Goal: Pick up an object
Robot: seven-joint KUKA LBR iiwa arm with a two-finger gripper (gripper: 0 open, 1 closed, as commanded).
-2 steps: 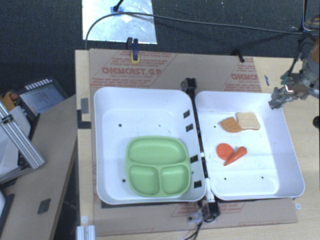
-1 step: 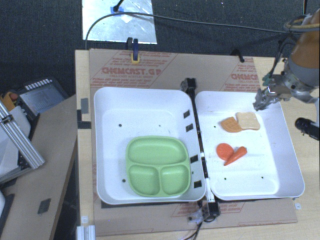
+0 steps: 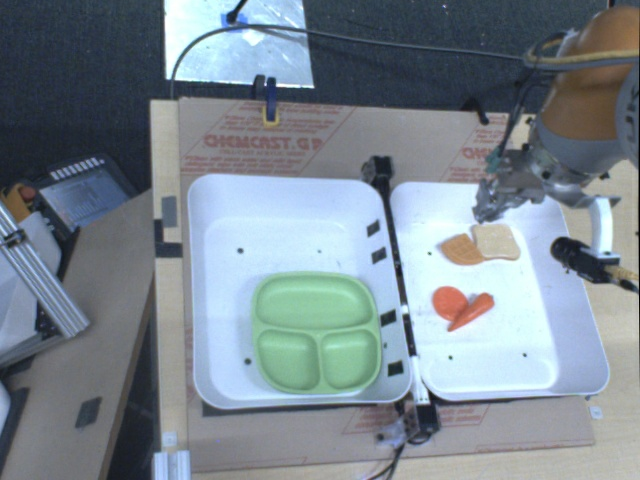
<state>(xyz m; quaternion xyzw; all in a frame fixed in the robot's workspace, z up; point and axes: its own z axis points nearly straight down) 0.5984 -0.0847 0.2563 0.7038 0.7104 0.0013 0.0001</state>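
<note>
Carrot (image 3: 471,311) lies slanted, tip toward lower left, while the tool (image 3: 487,206) hovers apart, finger state unclear.

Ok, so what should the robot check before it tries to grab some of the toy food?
1. Food within reach in the right bin: ok. Toast slice, tan round piece, red round piece and carrot all lie there.
2. Gripper over a target: ok, it sits just above the toast slice.
3. Nothing held yet: cannot tell.
4. Toast slice clear of neighbours: not ok, it touches the tan round piece.
5. Carrot free to lift alone: not ok, it lies against the red round piece.
6. Green divided plate out of the way: ok, it is in the left bin.
</note>
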